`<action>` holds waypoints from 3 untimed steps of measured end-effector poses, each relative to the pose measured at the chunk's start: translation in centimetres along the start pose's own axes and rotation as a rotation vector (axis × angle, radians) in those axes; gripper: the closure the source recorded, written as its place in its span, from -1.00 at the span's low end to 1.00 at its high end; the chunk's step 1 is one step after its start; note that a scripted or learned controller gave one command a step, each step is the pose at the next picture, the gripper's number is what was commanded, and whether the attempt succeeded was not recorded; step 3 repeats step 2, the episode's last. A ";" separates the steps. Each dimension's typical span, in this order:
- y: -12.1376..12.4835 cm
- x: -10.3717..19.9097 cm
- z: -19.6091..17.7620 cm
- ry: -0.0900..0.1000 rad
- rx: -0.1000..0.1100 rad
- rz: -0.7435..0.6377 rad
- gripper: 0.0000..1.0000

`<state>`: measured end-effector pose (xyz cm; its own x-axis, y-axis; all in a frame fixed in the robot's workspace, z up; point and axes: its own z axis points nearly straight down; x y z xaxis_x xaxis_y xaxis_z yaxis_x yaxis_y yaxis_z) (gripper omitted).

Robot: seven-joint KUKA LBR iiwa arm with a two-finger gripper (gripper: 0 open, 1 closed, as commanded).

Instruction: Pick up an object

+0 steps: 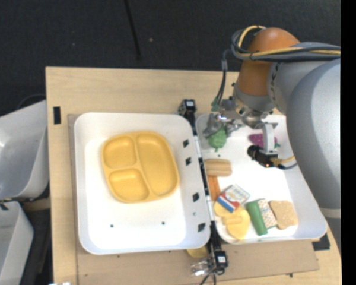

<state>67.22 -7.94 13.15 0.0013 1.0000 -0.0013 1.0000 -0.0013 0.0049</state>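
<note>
Green object [218,139]: you find it small and rounded, in the right bin [296,186] at its upper left corner, directly under the gripper [219,125]. The gripper's metal tips reach down to touch or nearly touch its top; you cannot tell whether it is released or clenched, nor whether the object sits between the tips.

Other contents of the right bin, for your count:
- tan bread roll [218,168], just below the green object
- orange stick [213,188] along the left wall
- small red, white and blue packet [231,198]
- yellow piece [237,223]
- green cylinder [258,217]
- brown cracker [283,214]
- purple item [258,140], near the arm

Left bin [89,218]: yellow divided plate [140,166], three compartments.
</note>
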 end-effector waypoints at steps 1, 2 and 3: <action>-0.7 0.6 -0.2 -0.001 0.003 0.003 1.00; -1.7 1.5 -1.1 -0.001 0.004 0.002 1.00; -1.7 1.5 -1.1 -0.001 0.004 0.002 1.00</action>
